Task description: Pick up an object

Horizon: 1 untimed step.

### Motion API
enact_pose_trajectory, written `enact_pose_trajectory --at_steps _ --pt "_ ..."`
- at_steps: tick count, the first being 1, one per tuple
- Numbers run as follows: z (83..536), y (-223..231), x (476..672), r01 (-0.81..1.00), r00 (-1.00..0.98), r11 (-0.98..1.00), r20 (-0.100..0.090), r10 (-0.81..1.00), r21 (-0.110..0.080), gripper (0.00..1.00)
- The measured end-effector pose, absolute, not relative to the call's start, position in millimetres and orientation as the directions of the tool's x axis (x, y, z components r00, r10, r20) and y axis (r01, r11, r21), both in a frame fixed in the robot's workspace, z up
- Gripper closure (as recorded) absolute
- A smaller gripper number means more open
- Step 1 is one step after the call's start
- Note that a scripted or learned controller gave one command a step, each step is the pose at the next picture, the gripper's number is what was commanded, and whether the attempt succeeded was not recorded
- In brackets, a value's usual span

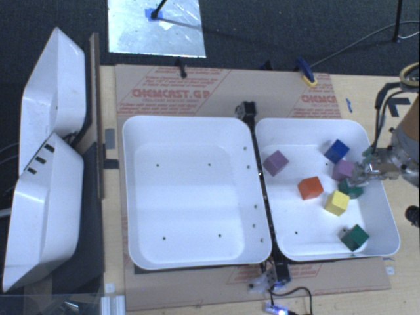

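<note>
The claw (359, 173) sits low at the right bin's (315, 245) far right side; whether it is apart or together I cannot tell. A purple block (342, 170) touches it, a small green piece (352, 189) just below, a yellow cube (336, 202) near, and an orange cube (310, 188) further left.

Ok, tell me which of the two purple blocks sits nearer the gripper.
The purple block beside the gripper, near the right bin's right wall. The other purple block lies apart, close to the divider between the bins.
</note>
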<state>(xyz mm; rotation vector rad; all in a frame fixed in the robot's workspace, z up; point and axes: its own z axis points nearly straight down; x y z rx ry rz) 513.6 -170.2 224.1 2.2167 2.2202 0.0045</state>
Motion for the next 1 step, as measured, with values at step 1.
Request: enact_pose_trajectory --at_steps 1 --pt "237.8 -170.3 514.1 1.000 -0.001 0.001 -0.001 1.000 0.002 1.00"
